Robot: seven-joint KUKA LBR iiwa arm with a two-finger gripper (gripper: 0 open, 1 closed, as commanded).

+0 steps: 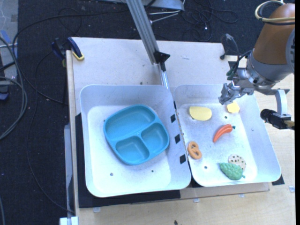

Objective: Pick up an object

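Gripper (228,97), its state impossible to tell, hangs just beside a small rounded yellow piece (233,108).

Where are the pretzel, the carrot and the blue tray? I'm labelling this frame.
pretzel (194,150), camera view, on its middle loops.
carrot (222,132), camera view, on its orange body.
blue tray (123,121), camera view, on its largest compartment.
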